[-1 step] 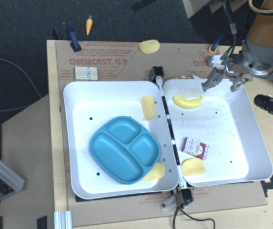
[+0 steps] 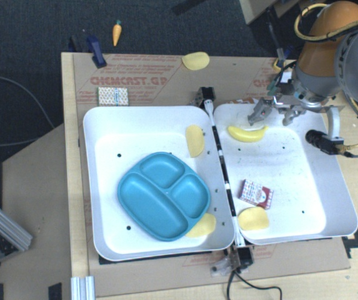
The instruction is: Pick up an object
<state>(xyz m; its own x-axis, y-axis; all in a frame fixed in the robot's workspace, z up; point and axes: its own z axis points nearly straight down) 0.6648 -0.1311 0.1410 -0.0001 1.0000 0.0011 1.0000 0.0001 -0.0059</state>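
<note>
Left bin (image 2: 97,167): 1 blue divided plate (image 2: 164,195), looks rigid plastic, wide and flat, prob awkward for a 2-finger grip except at the rim. 1 pale yellow oblong piece (image 2: 195,140) lying near the bin's right wall, and 1 more pale yellow piece (image 2: 202,225) half tucked under the plate's lower right edge. So 3 things in left bin

Right bin (image 2: 328,186): 1 yellow banana (image 2: 247,133) at the top left, 1 small red/white packet (image 2: 255,194) mid-left, 1 yellow rounded lump (image 2: 253,219) at the bottom left corner, touching or nearly touching the bin wall. 3 things here too

Gripper (image 2: 277,112) sits at the top of the right bin, fingers spread apart w/ nothing between them, left finger tip just above the banana's right end. Banana is the likely target: looks like a toy, light, smooth skin so prob a bit slippery, curved. Best hold judged across the thick middle, jaws closing across the narrow width, not on the tapered ends where it could squirt out. Packet looks flat and thin, harder to get under

Off-bin on the board: 1 pale yellow piece (image 2: 195,60) at top, 1 patterned card (image 2: 113,95), 1 blue clip (image 2: 95,51); 1 small carrot toy (image 2: 117,33) on the floor beyond
</note>
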